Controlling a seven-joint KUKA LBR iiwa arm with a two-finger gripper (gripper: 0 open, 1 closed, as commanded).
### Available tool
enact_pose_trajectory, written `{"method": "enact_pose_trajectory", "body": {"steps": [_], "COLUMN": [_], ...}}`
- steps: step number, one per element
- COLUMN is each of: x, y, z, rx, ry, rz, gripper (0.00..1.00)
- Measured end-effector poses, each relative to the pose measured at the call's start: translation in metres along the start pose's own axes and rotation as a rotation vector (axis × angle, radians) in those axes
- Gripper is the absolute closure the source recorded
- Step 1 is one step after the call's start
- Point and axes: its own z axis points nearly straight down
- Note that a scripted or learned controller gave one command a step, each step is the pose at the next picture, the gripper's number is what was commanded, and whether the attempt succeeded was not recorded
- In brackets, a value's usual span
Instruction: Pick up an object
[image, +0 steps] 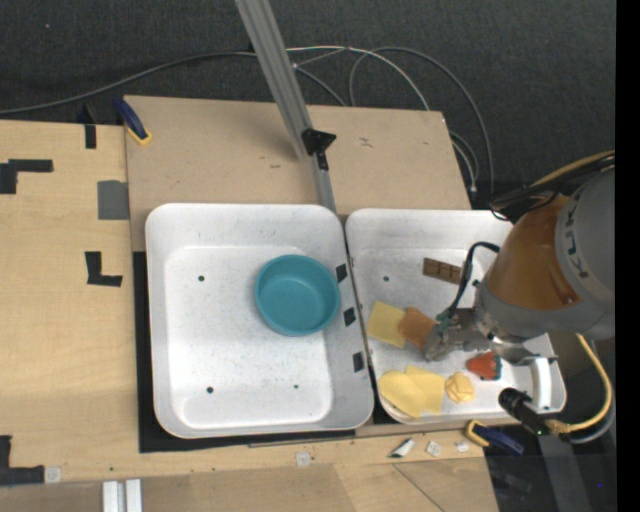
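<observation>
My gripper (440, 340) reaches down into the right bin (400, 235) from the right, its tip close beside an orange-brown piece (415, 325). A pale yellow block (386, 324) lies just left of that piece. Near the bin's front lie a larger yellow object (411, 391), a small yellow lump (460, 386) and a red item (484, 366). A brown bar (440, 269) sits toward the bin's back. In the left bin (190, 300) stands a blue bowl (296, 294), near its right wall.
A grey pole (290, 90) slants down from the top to the seam between the bins. Black cables (400, 70) trail over the bench behind the bins. The arm's grey and orange body (550, 270) covers the right bin's right side.
</observation>
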Motion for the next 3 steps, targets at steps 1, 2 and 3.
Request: {"method": "enact_pose_trajectory", "body": {"steps": [1, 2, 3], "x": [0.005, 0.0, 0.0], "y": [0.002, 0.01, 0.01], "z": [-0.042, -0.089, -0.12], "rx": [-0.007, -0.008, -0.008], "ry": [-0.003, -0.004, -0.003], "rz": [0.0, 0.001, 0.001], "gripper": [1.0, 1.0, 1.0]}}
